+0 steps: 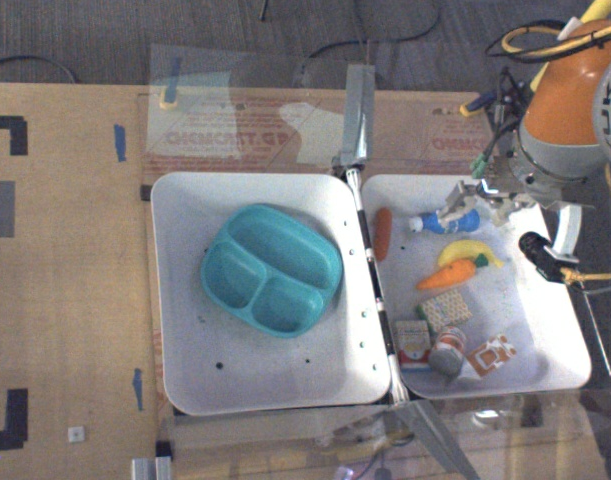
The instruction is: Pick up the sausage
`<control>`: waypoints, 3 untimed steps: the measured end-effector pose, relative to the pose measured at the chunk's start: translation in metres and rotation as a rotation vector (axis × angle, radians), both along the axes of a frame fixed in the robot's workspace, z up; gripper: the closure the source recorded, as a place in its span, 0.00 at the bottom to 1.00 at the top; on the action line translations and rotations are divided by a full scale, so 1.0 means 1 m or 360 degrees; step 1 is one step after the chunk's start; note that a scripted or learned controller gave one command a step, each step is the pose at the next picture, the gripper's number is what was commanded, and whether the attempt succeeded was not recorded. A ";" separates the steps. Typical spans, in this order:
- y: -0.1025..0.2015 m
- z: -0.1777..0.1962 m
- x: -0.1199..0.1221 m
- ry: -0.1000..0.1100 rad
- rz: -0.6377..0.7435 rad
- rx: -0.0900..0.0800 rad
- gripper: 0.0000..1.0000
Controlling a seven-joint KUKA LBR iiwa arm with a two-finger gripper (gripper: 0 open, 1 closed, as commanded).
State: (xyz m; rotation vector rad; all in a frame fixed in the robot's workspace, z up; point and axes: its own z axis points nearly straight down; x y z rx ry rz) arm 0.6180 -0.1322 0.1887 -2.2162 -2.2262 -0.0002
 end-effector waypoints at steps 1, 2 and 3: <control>0.031 -0.100 -0.036 -0.0016 0.0246 -0.0002 0.00; 0.025 -0.089 -0.035 -0.0026 0.0232 -0.0010 1.00; 0.027 -0.089 -0.034 -0.0025 0.0237 -0.0010 0.00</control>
